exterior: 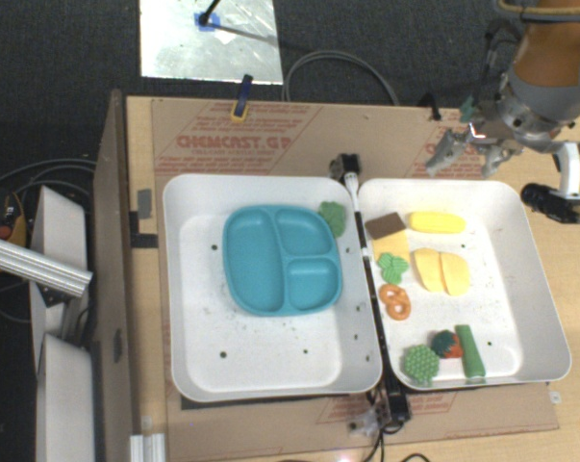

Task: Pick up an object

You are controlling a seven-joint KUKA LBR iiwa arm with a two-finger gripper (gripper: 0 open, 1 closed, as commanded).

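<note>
The gripper was parked above the right bin's far rim, grip state honestly couldn't be told, so the isolated yellow banana was probably best targeted, being approached straight down.

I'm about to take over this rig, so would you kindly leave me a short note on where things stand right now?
Gripper: above the far rim of the right bin, holding nothing.
Left bin: blue tray, with a green piece at its far right corner.
Right bin: brown block, yellow banana-like piece, yellow slices, pretzel, green stick.
Done: nothing picked.
Left: choose an object, descend, grasp, lift.
</note>
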